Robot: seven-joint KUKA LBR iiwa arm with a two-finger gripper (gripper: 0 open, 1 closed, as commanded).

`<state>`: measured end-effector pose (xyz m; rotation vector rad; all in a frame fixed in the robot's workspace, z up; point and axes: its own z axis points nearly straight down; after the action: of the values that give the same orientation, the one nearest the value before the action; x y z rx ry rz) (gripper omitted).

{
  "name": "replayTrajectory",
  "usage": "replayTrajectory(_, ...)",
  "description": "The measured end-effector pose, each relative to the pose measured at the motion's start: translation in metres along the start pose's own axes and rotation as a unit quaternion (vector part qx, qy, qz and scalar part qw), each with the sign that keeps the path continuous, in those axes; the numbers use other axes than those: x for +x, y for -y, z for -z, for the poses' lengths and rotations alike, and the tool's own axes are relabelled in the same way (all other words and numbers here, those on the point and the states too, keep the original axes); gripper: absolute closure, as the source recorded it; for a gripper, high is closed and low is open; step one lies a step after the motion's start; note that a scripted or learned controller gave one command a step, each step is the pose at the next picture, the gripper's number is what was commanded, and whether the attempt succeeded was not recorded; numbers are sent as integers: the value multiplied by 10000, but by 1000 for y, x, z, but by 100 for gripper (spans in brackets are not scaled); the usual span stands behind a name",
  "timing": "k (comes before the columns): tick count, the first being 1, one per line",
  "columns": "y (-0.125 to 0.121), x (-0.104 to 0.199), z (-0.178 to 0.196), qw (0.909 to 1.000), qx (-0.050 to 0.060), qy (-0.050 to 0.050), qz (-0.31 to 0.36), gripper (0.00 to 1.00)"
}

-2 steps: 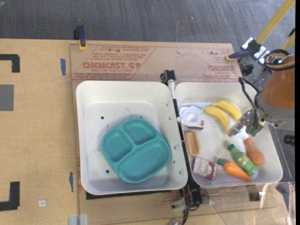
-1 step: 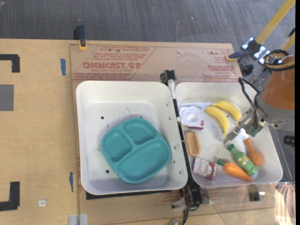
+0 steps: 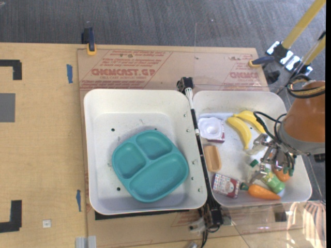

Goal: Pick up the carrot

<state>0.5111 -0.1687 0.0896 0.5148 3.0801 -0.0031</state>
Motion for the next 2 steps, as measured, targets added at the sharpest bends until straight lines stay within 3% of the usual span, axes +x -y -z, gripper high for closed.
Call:
replayTrajectory(1, 17, -27, 147, 9873, -3, 13, 1589, 0)
replayTrajectory(2, -37, -26, 226, 9858, -20, 21, 1677, 0)
